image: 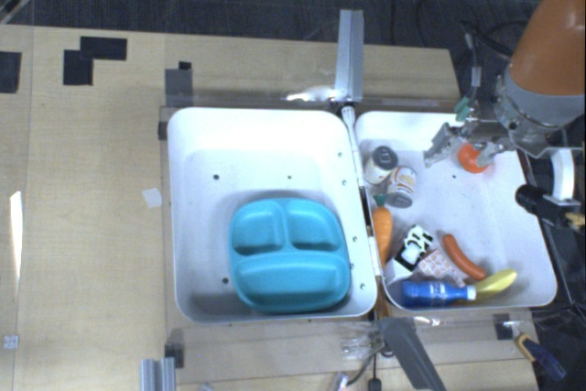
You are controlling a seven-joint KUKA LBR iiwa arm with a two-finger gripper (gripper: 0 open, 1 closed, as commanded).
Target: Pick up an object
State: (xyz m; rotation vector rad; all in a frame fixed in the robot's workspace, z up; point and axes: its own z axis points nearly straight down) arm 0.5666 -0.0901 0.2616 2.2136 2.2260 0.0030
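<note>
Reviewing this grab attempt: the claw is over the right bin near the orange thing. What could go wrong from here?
1. The claw sits at the orange piece's edge, near the right bin's back wall; it may nudge it away rather than grip it.
2. The other items are crowded: cans, carrot, sausage, banana and bottle touch or overlap, so a grab there may catch two or slip.

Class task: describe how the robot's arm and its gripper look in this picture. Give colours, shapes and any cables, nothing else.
The arm enters from the right: a bulky rounded orange band sits above a grey wrist section. Below it hangs the gripper, built of thin grey metal parts with small green and red fittings. White housing with a black piece shows lower on the arm's side. Thin dark cables run near the wrist.
</note>
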